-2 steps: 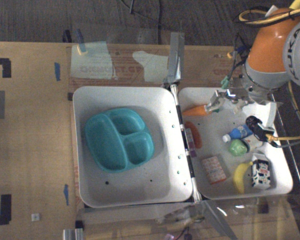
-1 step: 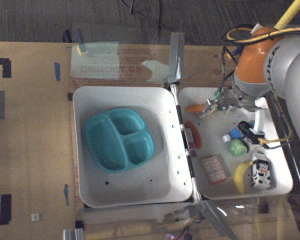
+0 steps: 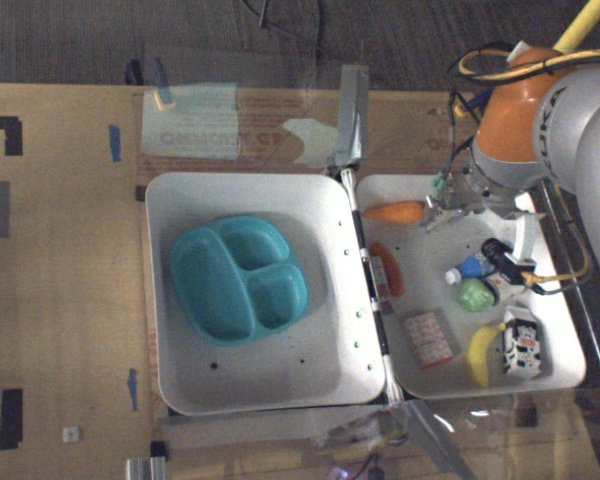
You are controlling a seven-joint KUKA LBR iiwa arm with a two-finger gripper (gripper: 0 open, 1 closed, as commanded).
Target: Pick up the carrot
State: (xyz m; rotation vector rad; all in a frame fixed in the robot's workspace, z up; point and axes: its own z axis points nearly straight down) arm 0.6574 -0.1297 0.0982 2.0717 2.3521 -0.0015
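Arm (image 3: 565, 118) reaching from right, tool (image 3: 442, 208) pointed down-left.

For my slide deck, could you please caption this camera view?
KUKA arm's gripper hovers beside the carrot in the right bin; a teal tray sits in the left bin.

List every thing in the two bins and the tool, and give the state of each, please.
Carrot: lying flat at the right bin's far left corner, not held.
Tool: low beside the carrot's right end.
Tray: flat in the left bin, its compartments bare.
Sausage: lying along the right bin's left wall.
Banana: lying near the front wall.
Cow carton: lying beside the banana.
Green ball: resting mid-bin.
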